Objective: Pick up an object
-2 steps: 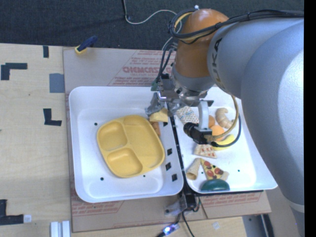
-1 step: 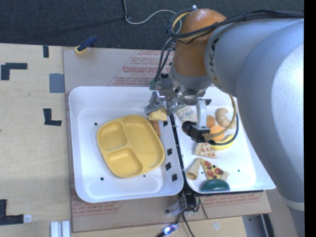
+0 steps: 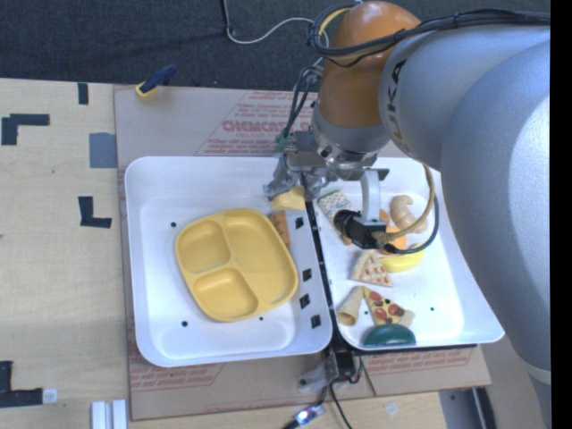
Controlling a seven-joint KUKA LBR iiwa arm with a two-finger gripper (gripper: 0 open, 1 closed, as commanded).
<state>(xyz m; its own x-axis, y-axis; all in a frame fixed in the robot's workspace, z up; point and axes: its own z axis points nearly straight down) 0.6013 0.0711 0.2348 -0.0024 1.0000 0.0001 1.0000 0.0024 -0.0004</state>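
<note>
Toy food pieces (image 3: 375,271), yellow, orange and tan, are lying jumbled in the right bin (image 3: 456,315); the tool (image 3: 299,181) is hovering over the bins' shared edge, its grip state unclear.

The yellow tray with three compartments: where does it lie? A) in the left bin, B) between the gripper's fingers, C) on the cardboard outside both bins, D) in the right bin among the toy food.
A: the yellow tray lies flat on the floor of the left bin, while the toy pizza slices lie in the right bin.
</note>
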